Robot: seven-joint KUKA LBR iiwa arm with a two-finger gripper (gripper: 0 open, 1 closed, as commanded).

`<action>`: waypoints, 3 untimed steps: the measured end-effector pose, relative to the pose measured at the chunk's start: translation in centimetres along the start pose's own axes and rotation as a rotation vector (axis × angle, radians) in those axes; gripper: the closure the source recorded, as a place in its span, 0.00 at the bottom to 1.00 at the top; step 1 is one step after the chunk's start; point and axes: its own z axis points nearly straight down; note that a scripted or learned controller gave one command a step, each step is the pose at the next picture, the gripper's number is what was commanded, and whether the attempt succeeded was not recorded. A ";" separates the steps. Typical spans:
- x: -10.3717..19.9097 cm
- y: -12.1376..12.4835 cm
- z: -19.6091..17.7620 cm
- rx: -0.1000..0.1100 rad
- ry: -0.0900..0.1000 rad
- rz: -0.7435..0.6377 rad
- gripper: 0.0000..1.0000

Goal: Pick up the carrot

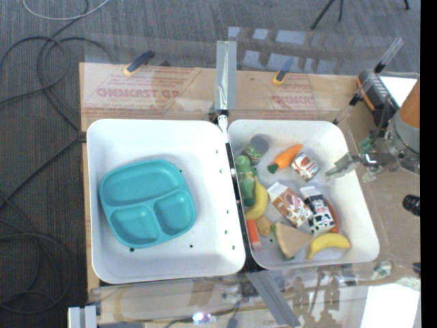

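Note:
The carrot point(287, 156) is orange with a green stub at its lower left end. It lies tilted in the upper middle of the right bin point(355, 203), between a grey round piece point(259, 143) and a small red-and-white can point(305, 166). My gripper point(345, 165) hangs over the right rim of that bin, to the right of the carrot and a little lower in view. The can sits between the gripper and the carrot. Nothing shows held in the gripper.
The right bin also holds a green vegetable point(244, 167), two bananas point(258, 201) point(328, 243), a snack box point(290, 207), a cow-patterned carton point(319, 214) and a bread slice point(290, 240). In the left bin point(109, 132) lies a teal divided tray point(147, 201).

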 end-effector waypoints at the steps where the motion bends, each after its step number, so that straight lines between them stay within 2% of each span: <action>1: 1.7 7.7 7.0 0.000 -0.004 -0.140 0.00; 2: 1.2 6.4 -0.5 -0.001 -0.004 0.049 0.00; 3: 4.5 9.1 12.2 -0.015 -0.007 -0.075 0.00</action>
